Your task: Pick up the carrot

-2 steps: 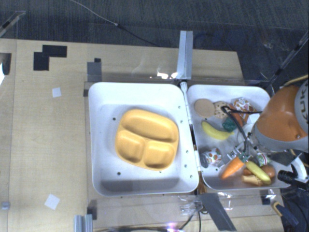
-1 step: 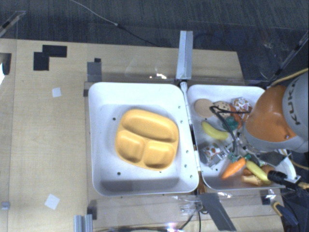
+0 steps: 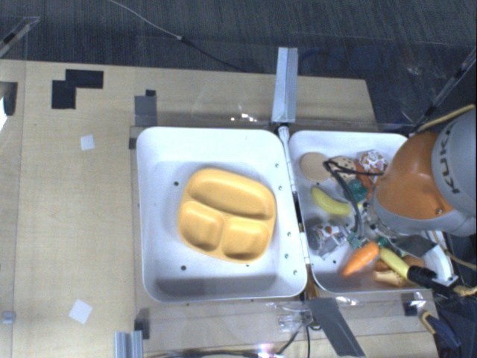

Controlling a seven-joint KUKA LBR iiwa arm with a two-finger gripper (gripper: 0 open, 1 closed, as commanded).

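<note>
The orange carrot lies in the right bin, near its front wall, pointing toward the front left. My gripper hangs just behind and above the carrot's thick end, below the orange band of the arm. The arm's body hides the gripper's tips. Nothing shows as lifted off the bin floor.
A yellow banana, a tan round piece, a sprinkled pastry and a crumpled silver item share the right bin. The left bin holds a yellow divided plate. A divider wall separates the bins.
</note>
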